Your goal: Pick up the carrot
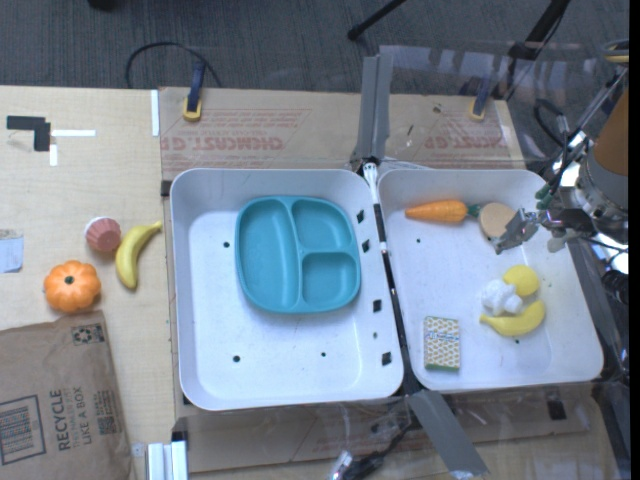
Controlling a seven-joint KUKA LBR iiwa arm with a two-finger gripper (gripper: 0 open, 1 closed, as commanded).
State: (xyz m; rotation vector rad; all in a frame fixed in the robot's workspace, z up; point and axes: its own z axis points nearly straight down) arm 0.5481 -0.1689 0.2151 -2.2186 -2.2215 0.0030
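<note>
Looking down at the tabletop, I see the carrot (pixel 437 211) lying flat near the far wall of the right bin (pixel 575 368). Its thin tip points toward the wall between the two bins, and its green end almost touches a tan round piece (pixel 495 220).

My gripper (pixel 519 230) hangs just beside that tan piece, on the arm's side, low over the bin. I cannot tell how wide the jaws are, and I see nothing held in them.

I think the step now is to get over the carrot. To do it well, I want to go across the tan piece and stop above the fat orange middle. The jaws should close across the short way, not along the length. I should stay off the green end so I don't grab the tan piece too. The yellow banana (pixel 516 315) and the small box (pixel 442 343) sit well apart, so they are no worry.
</note>
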